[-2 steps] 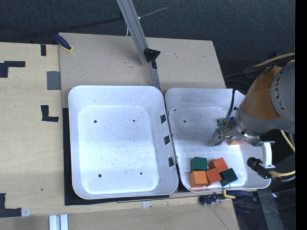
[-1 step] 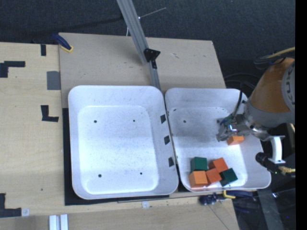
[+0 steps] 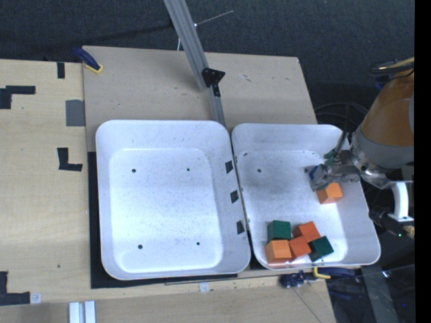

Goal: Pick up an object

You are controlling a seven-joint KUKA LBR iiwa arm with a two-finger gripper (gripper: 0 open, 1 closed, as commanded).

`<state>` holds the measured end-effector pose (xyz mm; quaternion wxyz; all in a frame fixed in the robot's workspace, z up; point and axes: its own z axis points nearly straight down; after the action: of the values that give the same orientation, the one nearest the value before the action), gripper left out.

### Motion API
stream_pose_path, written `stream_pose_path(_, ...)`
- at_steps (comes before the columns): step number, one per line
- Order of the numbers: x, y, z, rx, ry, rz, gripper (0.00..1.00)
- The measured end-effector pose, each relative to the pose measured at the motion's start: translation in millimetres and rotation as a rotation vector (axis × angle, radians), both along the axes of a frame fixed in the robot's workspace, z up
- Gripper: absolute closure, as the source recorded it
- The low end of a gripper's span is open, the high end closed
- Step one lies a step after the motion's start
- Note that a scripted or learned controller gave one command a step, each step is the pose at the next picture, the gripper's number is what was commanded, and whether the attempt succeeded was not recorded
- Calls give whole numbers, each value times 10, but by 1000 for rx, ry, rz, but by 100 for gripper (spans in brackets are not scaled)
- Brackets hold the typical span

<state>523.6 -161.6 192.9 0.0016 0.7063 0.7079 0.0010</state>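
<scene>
My gripper (image 3: 324,175) hangs over the right side of the right bin (image 3: 269,147), reaching in from the right. An orange block (image 3: 330,193) lies directly below and against its tip; whether it is gripped or just touched is not clear from this angle. At the bin's front edge sits a cluster of blocks: a green one (image 3: 279,230), an orange one (image 3: 308,231), another orange one (image 3: 278,250) and a dark green one (image 3: 321,247).
The left bin (image 3: 161,200) stands beside the right one. A grey metal pole (image 3: 192,39) slants down from the top to the bins' shared back corner. The arm's orange band (image 3: 394,116) rises at the right.
</scene>
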Motion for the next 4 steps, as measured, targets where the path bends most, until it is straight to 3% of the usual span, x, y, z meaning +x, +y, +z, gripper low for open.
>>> stream_pose_path(1, 8, 3, 307, 0, 2, 0, 100)
stream_pose_path(2, 100, 482, 388, 3, 3, 5, 100)
stream_pose_path(4, 226, 1729, 375, 3, 6, 6, 100)
